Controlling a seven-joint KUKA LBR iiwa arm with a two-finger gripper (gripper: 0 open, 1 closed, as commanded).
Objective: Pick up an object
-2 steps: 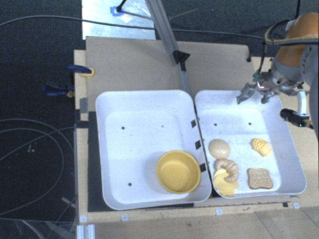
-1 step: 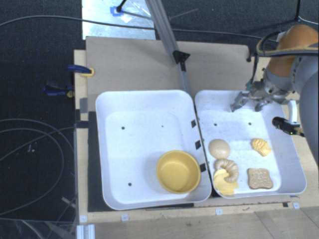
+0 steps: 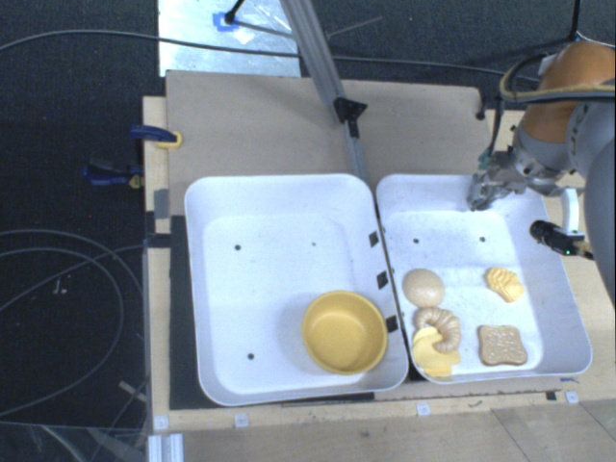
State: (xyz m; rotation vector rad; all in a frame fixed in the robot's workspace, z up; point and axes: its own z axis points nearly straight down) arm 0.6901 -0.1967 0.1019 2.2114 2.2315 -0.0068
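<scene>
Reaching in from the right edge of the camera view with a grey arm (image 3: 595,176), bent downward below an orange band (image 3: 577,70). Ends in a gripper (image 3: 484,192) set low at the far rim of the right bin (image 3: 553,292), roughly midway along that rim. Too dark and blurred to tell whether clenched or released.

Holds five small things in the near half of the right bin, all well apart from the gripper:
- Nearest to the gripper, though still apart from it, a ridged yellow piece (image 3: 503,283) toward the right wall.
- Level with it and nearer the dividing wall, a pale round bun (image 3: 423,287).
- Just in front of the bun and touching or almost touching it, a curled croissant (image 3: 439,323).
- Under the croissant's near edge, against the front rim, a flat yellow slice (image 3: 433,361).
- To the right of the croissant, apart from it, a brown toast square (image 3: 501,345).

Holds in the left bin (image 3: 221,258) a yellow bowl (image 3: 345,330), upright, at the near right corner, farthest from the gripper.

Shows both bins touching side by side on a tan board (image 3: 250,123). Crossed from the top by a slanting grey pole (image 3: 313,37), ending near the rims where the bins meet. Bordered at left by a blue clamp (image 3: 111,173) and dark floor with loose cables (image 3: 67,258).
</scene>
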